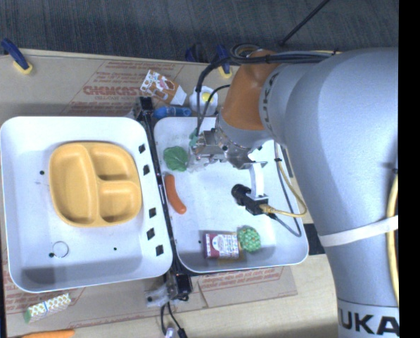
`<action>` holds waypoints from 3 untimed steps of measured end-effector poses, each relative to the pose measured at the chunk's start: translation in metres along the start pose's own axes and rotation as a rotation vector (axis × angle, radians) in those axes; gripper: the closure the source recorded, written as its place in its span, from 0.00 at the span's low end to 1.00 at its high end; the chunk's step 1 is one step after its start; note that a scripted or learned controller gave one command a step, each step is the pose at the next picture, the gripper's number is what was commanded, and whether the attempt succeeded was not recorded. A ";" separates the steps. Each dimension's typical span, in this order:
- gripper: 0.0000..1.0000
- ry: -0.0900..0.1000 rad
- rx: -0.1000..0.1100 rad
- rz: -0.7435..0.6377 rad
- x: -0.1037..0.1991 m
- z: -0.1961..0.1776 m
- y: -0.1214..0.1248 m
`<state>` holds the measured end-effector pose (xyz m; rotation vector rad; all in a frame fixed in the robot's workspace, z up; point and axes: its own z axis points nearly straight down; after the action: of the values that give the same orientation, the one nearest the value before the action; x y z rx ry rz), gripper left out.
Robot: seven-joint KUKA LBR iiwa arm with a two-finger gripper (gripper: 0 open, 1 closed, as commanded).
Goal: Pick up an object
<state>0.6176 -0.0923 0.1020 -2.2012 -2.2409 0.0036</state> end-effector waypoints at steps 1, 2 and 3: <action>0.00 0.000 0.000 0.000 0.000 0.000 0.000; 0.00 0.002 0.001 -0.015 0.041 -0.090 -0.079; 0.00 0.002 0.003 -0.338 0.062 -0.089 -0.083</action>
<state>0.5336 -0.0319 0.1913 -1.7902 -2.5765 0.0038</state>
